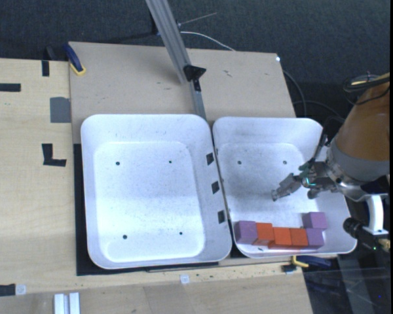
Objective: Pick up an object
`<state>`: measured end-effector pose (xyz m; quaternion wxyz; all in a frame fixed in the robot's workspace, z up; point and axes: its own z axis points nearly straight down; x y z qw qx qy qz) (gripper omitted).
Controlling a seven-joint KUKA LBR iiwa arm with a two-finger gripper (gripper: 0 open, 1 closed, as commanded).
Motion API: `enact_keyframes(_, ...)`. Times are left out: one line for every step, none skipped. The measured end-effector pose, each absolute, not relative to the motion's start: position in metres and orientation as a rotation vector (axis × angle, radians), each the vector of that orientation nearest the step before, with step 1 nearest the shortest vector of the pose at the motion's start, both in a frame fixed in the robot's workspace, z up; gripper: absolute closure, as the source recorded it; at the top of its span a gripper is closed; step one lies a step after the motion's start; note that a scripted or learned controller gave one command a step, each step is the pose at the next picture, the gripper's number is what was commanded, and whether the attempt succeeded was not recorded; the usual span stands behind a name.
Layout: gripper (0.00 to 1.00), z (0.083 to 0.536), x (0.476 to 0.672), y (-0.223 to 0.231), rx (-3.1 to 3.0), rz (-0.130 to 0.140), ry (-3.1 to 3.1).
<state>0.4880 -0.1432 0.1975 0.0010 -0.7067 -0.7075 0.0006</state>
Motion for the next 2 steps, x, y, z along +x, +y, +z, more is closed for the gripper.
enact_keyframes(1.00, 0.207, 0.488, -0.142, -2.216, 0.001, -2.222)
enact_keyframes(1.00, 0.221, 0.528, -0.032, -2.209, -0.003, -2.231)
